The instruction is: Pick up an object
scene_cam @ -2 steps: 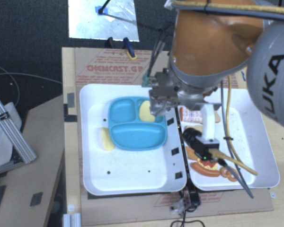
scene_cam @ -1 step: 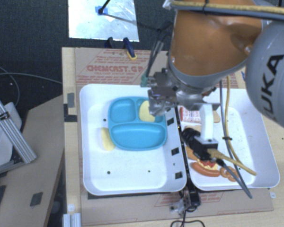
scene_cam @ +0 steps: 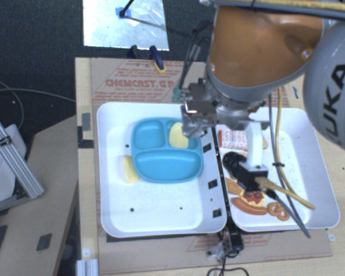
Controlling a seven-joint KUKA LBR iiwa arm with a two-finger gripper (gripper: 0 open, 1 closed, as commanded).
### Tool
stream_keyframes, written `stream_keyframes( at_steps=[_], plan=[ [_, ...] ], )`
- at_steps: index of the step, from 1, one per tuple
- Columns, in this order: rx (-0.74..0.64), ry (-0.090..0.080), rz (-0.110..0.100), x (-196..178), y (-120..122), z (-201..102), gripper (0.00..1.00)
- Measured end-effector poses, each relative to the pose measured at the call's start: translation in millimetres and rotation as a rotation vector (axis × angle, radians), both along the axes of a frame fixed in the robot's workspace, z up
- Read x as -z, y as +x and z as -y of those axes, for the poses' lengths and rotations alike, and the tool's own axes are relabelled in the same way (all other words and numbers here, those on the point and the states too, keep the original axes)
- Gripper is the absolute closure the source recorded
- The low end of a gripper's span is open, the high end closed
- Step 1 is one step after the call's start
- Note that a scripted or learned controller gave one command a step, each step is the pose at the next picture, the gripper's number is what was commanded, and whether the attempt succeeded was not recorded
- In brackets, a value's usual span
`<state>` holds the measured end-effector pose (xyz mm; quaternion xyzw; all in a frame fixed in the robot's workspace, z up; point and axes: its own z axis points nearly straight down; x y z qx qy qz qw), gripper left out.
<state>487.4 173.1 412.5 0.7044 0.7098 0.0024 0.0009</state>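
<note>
**Operator:** What writing is there?

**Spotter:** At the left you have red print on the cardboard sheet [scene_cam: 132, 76] under the bins. It reads "CHEMCAST", then what looks like "GP". Far right, on the grey arm [scene_cam: 333, 91], you can read the letters "UKA". The packet's print is too small for you to make out.

**Operator:** Count things, left to right.

**Spotter:** You have two white bins. In the left bin [scene_cam: 112, 211] there is one pale yellow strip [scene_cam: 130, 169] near its left edge, just beside one blue plate [scene_cam: 164, 165] with three compartments. One yellow lump [scene_cam: 177, 137] lies in the plate's far right compartment.

**Operator:** And the gripper?

**Spotter:** Your gripper [scene_cam: 191, 128] hangs at the right side of that yellow lump, close to the left bin's right edge. You cannot tell from this angle whether it is apart or together.

**Operator:** The right bin?

**Spotter:** In the right bin [scene_cam: 322, 171] you have one red-and-white packet [scene_cam: 232, 138] toward its far left corner. Near its front edge lie one orange-red sausage [scene_cam: 248, 207] and one pretzel [scene_cam: 278, 212], just to the right of it. More orange pieces sit beside them, but the cables cross them, so you cannot count them surely.
</note>
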Motion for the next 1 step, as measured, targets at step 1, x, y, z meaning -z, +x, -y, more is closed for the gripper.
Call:
stream_keyframes(
  at_steps=[1],
  plan=[
    [-0.004,0.001,0.002,-10.6,0.6,-0.1,1.0]
  ],
)
